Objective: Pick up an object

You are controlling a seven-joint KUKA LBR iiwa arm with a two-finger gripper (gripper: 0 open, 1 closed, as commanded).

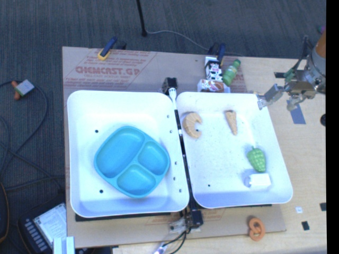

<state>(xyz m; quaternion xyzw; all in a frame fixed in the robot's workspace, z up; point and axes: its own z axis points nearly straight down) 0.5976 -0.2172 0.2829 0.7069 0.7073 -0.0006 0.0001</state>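
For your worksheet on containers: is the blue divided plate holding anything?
Empty. The blue divided plate in the left bin shows three bare compartments.

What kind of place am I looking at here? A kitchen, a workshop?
Probably a robotics lab test bench, not a kitchen. Two shallow white plastic bins sit on a cardboard-covered bench, toy food such as a green plastic grape bunch lies inside, and cables trail over grey carpet.

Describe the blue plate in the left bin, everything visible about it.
The blue plate is a rounded, glossy, plastic-looking dish split into three compartments, one large and two smaller. It lies flat, right side up, turned at an angle on the floor of the left bin, nearer its right wall. Its compartments hold nothing, and only the bin touches it.
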